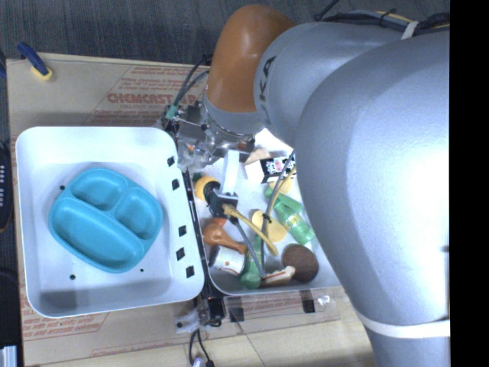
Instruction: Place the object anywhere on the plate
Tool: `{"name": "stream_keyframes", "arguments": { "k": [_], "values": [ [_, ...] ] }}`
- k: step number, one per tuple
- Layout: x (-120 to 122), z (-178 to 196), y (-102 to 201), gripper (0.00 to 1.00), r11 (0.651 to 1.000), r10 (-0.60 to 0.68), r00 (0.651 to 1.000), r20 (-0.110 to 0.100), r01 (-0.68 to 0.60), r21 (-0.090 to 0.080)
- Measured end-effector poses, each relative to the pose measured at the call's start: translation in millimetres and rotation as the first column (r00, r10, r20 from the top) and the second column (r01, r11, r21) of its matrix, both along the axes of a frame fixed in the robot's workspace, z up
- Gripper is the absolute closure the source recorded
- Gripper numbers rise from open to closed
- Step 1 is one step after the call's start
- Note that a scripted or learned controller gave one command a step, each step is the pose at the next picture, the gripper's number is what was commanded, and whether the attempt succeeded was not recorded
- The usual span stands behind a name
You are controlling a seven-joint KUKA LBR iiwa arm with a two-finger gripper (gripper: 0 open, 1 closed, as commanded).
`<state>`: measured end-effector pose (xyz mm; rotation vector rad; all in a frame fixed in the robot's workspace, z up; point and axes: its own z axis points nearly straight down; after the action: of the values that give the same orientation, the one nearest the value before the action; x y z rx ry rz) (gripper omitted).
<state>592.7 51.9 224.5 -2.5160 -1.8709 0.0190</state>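
One blue plate point(107, 219) in left bin point(37, 270) — red "CHEMCAST" print on cardboard point(99, 71).

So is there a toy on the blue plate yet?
No, the blue plate holds nothing in its three hollows, and the toys lie heaped beneath the arm.

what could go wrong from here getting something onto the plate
1. The toys in the right bin lie piled and touching, like the green bottle beside the yellow piece, so a grab may slip or drag neighbours.
2. The blue plate sits in the left bin, past the bin walls; a low carry might clip them.
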Motion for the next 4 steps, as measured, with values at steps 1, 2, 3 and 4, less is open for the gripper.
{"name": "stream_keyframes", "arguments": {
  "k": [1, 2, 3, 4],
  "values": [
    [0.1, 0.1, -1.7, 0.00, 1.000, -0.002, 1.000, 0.000, 0.002, -0.001],
    [-0.1, 9.2, -0.3, 1.00, 1.000, 0.006, 1.000, -0.007, -0.006, 0.000],
    [-0.2, 18.3, 0.7, 1.00, 1.000, 0.013, 1.000, -0.015, -0.013, 0.001],
    [-5.3, -12.2, 53.7, 1.00, 0.996, 0.093, 0.996, 0.002, -0.093, 0.001]
  ]
}}
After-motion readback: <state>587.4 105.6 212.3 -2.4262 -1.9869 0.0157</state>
